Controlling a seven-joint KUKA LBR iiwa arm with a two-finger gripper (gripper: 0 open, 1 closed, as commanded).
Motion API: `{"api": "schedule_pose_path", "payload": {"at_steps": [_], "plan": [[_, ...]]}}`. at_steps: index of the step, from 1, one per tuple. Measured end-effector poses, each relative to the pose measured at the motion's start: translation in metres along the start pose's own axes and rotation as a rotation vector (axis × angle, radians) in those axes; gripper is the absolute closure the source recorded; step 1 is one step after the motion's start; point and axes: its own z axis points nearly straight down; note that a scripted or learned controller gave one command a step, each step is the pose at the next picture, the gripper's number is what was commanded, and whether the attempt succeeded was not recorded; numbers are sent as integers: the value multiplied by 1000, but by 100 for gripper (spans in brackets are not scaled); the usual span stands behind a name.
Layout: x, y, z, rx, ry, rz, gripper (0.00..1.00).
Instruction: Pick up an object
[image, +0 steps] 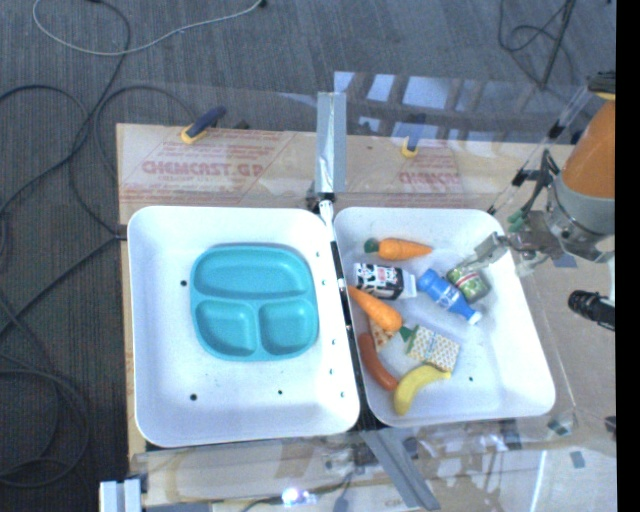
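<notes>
— Where is the gripper (497, 246)?

— At the right bin's (520, 385) upper right edge, its fingers reaching in toward a green can (469, 279). It sits just beside the can; whether the fingers are spread or pinching anything, I cannot tell.

— What lies in that bin?

— A carrot (400, 248) at the top, a black-and-white carton (381, 281) below it, a blue bottle (446, 294) touching the can, a second carrot (377, 308), a cracker (434, 347), a red sausage (376, 363) and a banana (417, 386).

— And the left bin (160, 400)?

— It holds a teal divided tray (254, 301).
</notes>
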Motion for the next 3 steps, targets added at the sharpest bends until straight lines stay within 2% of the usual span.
{"api": "schedule_pose_path", "payload": {"at_steps": [1, 2, 3], "plan": [[56, 0, 8, 1, 0, 102, 0], [33, 8, 79, -30, -8, 44, 0], [1, 16, 89, -56, -13, -33, 0]]}}
